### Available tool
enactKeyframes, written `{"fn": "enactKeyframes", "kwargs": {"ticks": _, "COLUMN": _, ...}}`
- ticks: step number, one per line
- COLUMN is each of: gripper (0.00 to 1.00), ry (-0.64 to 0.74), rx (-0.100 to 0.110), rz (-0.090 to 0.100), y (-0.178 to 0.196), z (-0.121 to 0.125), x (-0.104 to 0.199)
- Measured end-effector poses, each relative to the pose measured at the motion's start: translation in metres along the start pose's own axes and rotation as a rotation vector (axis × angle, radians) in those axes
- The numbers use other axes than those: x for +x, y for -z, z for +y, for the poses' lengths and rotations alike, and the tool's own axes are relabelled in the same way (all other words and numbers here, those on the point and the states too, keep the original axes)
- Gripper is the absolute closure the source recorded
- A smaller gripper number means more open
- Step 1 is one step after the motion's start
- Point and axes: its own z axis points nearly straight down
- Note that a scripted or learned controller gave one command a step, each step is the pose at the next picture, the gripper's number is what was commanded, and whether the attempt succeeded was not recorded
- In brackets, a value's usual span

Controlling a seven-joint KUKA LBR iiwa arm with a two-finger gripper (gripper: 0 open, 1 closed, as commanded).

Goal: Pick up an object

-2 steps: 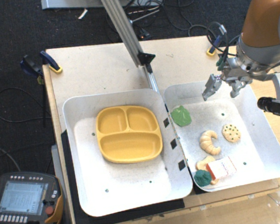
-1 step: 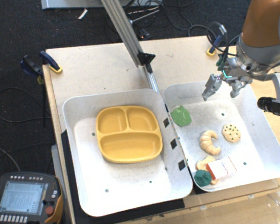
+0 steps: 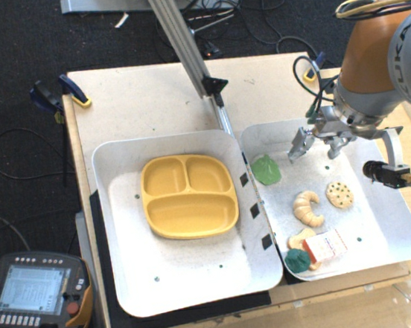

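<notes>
My gripper [image 3: 316, 146] hangs over the back of the right bin [image 3: 391, 206], its two grey fingers spread open with nothing between them. In that bin lie a light green leaf-shaped piece [image 3: 265, 169] at the left, a tan croissant [image 3: 309, 208] in the middle, and a round cookie [image 3: 339, 194] to its right. A small red-and-white box [image 3: 327, 245] and a dark green piece [image 3: 298, 260] sit near the front edge. The gripper is above and behind the cookie and croissant, apart from all of them.
The left bin [image 3: 131, 282] holds a yellow divided plate [image 3: 189, 195]. A metal pole [image 3: 183, 39] slants from the back down to the divide between the bins. A teach pendant [image 3: 35, 294] lies on the floor at the front left.
</notes>
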Motion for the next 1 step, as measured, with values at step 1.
{"fn": "enactKeyframes", "kwargs": {"ticks": 1, "gripper": 0.00, "ry": 0.000, "rx": 0.000, "rz": 0.000, "y": -0.0624, "z": 0.0042, "x": -0.0034}}
